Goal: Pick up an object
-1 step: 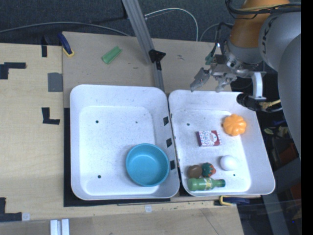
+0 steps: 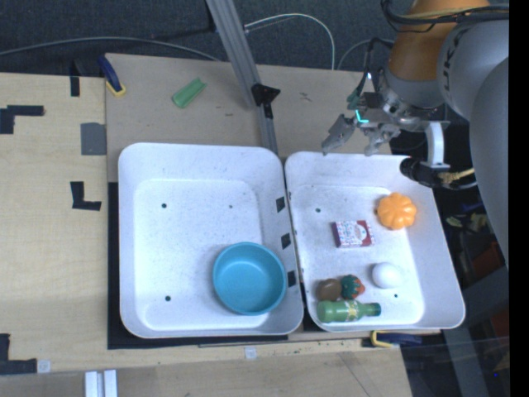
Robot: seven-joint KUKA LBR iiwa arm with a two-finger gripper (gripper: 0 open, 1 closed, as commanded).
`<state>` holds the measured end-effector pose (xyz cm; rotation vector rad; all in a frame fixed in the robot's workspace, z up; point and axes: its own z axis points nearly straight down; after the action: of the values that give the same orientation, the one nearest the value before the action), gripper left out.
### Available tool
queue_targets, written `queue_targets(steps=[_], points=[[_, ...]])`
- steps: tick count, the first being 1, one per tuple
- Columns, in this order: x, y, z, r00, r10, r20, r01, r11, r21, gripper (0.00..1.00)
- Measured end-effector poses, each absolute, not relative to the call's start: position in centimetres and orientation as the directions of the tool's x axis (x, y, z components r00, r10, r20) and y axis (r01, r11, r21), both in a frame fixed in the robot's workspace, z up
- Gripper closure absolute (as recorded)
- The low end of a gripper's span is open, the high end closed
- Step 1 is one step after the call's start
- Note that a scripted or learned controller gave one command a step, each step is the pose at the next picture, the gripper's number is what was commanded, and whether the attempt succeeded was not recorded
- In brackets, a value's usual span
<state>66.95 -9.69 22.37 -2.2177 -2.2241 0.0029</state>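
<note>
Fingers spread open on my gripper (image 2: 357,141) over the right bin's (image 2: 438,255) far rim; I risk clipping it descending toward the orange pumpkin (image 2: 396,210).

A pale wooden surface (image 2: 50,222) fills the frame's left and bottom; dark carpeted floor (image 2: 124,11) runs along the top, crossed by a slanting grey metal post (image 2: 235,40).

Claw (image 2: 357,141) spread above right bin (image 2: 438,284) rim, blue bowl (image 2: 249,277) in left bin (image 2: 145,222), orange pumpkin (image 2: 396,210), white egg (image 2: 385,275)
</note>
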Motion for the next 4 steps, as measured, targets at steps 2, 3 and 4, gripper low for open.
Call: queue_targets(steps=[2,3,4], points=[[66.4,-9.6,11.4,-0.002,1.000,0.000,1.000,0.002,-0.008,0.00],[66.3,-9.6,8.7,-0.003,1.000,-0.002,1.000,0.003,-0.003,0.00],[66.3,-9.5,9.8,-0.004,1.000,-0.001,1.000,0.004,-0.002,1.00]])
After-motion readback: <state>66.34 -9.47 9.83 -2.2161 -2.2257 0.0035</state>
